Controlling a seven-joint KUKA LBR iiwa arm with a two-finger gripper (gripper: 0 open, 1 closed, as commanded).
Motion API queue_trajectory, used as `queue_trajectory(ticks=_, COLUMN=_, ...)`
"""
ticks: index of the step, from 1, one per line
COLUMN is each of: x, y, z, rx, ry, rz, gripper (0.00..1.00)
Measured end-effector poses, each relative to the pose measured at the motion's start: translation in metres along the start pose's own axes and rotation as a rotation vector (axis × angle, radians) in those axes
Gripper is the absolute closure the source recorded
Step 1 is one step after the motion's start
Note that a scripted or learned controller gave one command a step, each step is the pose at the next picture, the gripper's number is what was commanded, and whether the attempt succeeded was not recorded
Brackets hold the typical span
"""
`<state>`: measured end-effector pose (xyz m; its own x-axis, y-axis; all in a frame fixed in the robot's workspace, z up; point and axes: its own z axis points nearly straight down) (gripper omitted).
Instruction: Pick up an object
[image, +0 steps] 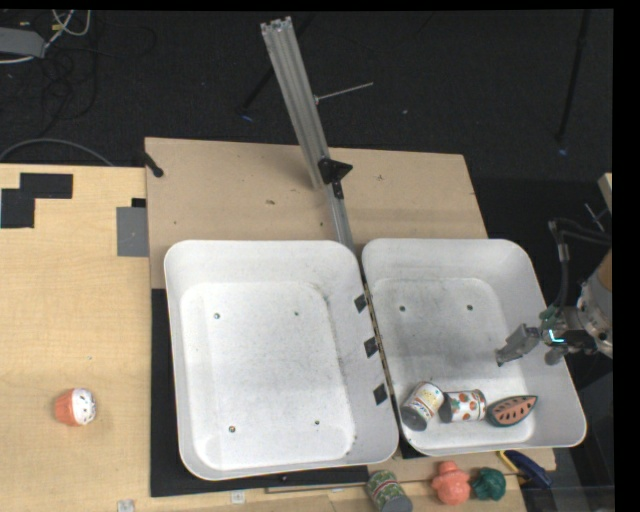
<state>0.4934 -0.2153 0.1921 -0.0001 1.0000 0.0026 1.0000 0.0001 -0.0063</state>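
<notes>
Three small objects lie along the front wall of the right bin (450, 262): a tipped can with a yellow rim (424, 405), a white cylinder with red spots (463, 406), and a red watermelon-slice toy (512, 410). My gripper (522, 343) reaches in over the bin's right rim. It hangs above the bin floor, behind and slightly right of the watermelon slice, and touches none of the three objects. Nothing shows in its grasp.
The left bin (200, 262) sits beside the right one, with black clips (370, 345) along the shared rim. A slanted metal rail (300, 95) stands behind the bins. An orange-and-white ball (75, 407) lies on the left table. A green can (383, 490), pink toy (451, 483) and green toy (488, 484) lie in front of the right bin.
</notes>
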Motion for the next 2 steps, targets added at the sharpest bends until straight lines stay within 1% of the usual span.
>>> queue_trajectory(ticks=1, x=0.000, y=0.001, z=-0.002, rx=-0.004, ry=-0.001, rz=0.001, gripper=0.00)
queue_trajectory(ticks=2, x=0.005, y=0.004, z=0.043, rx=0.001, ry=0.001, rz=-0.001, gripper=0.00)
